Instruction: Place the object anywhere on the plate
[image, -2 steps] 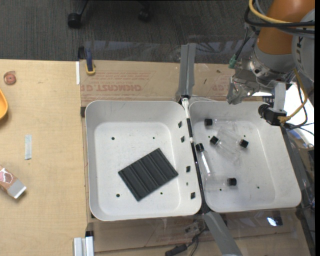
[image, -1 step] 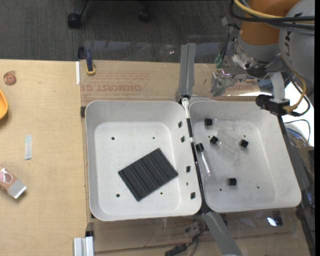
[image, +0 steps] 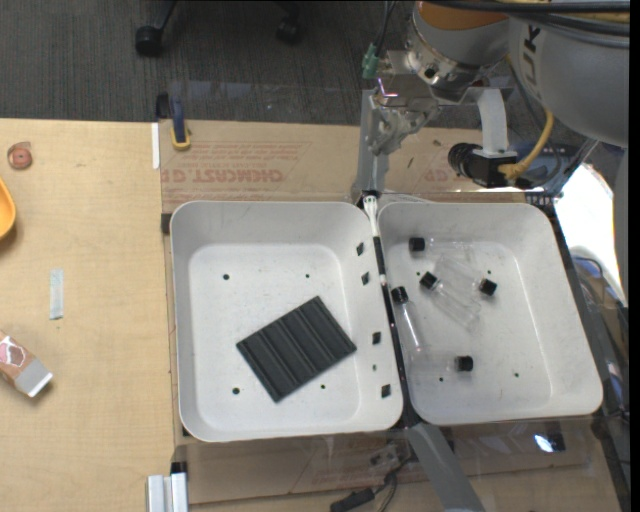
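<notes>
Gripper (image: 385, 120) hung over the back edge where both bins met, touching nothing I could see; couldn't tell how it was set. Dark ribbed plate (image: 296, 348) sat in the left bin (image: 200, 240), small black-capped clear bits (image: 450, 290) scattered in the right bin (image: 560, 330).

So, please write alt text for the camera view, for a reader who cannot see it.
Two shallow white bins sit side by side: the left bin holds a dark ribbed rectangular plate, the right bin small black pieces. The grey arm's gripper hangs above their far edge.
</notes>
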